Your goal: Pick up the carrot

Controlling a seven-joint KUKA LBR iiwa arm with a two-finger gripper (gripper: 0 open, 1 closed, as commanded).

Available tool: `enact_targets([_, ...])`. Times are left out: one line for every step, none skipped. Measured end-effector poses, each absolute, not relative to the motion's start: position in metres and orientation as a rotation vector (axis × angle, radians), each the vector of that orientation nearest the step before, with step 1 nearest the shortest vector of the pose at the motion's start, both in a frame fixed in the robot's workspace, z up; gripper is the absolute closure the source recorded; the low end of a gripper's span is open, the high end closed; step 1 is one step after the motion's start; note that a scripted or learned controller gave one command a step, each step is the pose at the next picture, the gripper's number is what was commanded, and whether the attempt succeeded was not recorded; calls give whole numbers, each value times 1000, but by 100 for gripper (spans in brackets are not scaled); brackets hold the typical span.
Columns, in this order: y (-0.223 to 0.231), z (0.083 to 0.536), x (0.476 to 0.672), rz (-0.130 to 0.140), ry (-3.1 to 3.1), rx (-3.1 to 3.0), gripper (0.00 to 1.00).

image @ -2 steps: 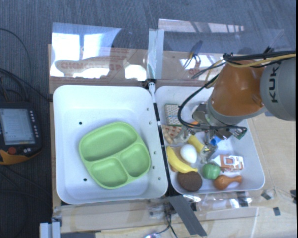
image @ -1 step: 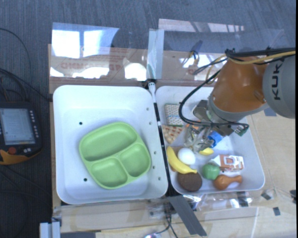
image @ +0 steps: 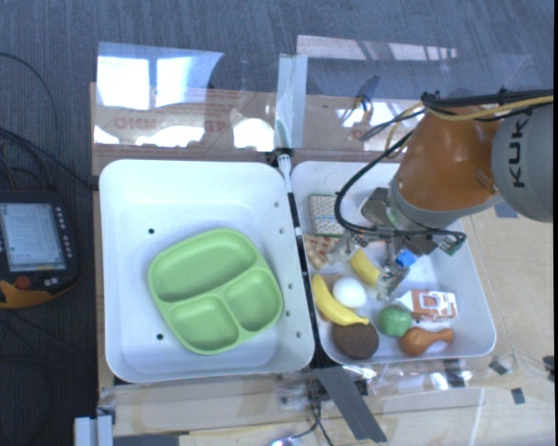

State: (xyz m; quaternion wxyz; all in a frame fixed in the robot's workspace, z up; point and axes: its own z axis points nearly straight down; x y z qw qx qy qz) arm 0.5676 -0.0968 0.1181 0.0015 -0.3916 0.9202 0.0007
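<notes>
In the right bin, the piece that looks most like the carrot is orange and tapered. It lies near the front edge, just right of a green ball. My gripper hangs below the orange wrist band over the middle of that bin. It is above a short yellow piece and behind the green ball. It is clearly apart from the carrot, which lies further forward and to the right. The wrist hides much of the gripper's tip.
Around the gripper the right bin is crowded: a banana, a white egg, a brown round piece, a white and orange box and a patterned packet. A green divided plate lies in the left bin.
</notes>
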Motion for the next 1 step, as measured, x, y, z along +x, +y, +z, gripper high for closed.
enact_targets([-97,105,673,-9,2887,-1202,0])
